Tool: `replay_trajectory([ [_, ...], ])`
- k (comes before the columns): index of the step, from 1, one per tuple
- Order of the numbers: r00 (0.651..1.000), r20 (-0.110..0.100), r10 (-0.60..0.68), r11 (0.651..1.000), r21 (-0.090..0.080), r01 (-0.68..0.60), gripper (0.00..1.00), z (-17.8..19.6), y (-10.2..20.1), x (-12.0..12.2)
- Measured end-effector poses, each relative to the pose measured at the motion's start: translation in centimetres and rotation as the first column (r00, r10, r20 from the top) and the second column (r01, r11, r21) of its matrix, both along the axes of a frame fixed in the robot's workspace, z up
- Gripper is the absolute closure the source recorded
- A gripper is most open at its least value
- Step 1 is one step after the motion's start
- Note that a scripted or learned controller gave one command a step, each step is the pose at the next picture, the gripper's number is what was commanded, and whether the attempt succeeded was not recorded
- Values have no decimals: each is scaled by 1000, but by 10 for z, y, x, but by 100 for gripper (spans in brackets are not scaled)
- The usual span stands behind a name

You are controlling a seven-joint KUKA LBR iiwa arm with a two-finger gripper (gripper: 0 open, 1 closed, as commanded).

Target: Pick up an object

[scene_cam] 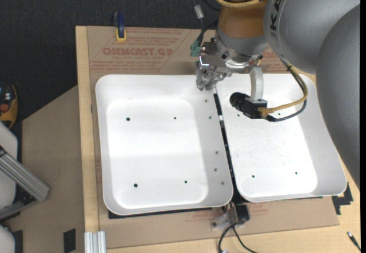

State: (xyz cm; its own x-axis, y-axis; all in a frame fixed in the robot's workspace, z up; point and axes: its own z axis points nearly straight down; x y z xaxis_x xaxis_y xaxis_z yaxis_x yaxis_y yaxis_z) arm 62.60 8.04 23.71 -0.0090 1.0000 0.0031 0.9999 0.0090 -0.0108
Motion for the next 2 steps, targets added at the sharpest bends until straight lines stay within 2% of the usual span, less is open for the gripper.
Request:
replay_trajectory([
  [1,1000,17,-11,1000,-3,11,100,72,-31,0],
  [2,1000,10,-5,1000,-2,5,100,5,16,41],
])
